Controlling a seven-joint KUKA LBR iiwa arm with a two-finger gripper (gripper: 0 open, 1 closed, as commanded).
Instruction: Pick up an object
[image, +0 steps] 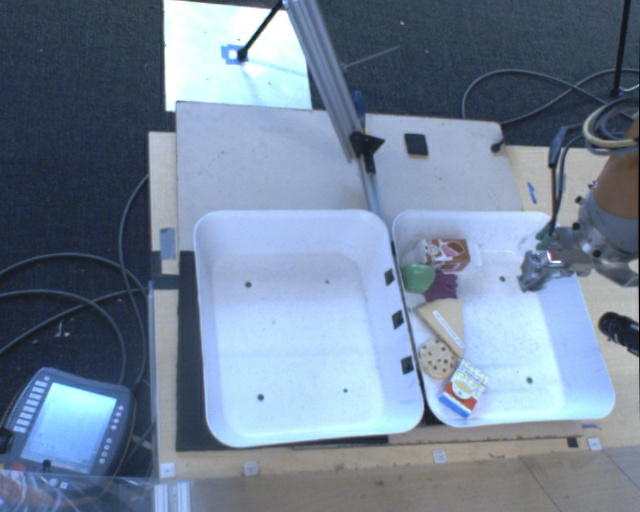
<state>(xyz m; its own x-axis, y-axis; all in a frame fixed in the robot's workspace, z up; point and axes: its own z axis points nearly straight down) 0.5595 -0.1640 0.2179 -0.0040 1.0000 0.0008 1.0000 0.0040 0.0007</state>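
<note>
The gripper (533, 272) hangs over the right bin (560, 400) — its grip state I cannot tell — well apart from the toys (440, 320) along that bin's left wall, so approach remains: travel left, then descend.

Grey arm (612, 225), orange band (620, 182)

Teach pendant (68, 420) bottom left; cables (520, 85) on carpet.
</note>
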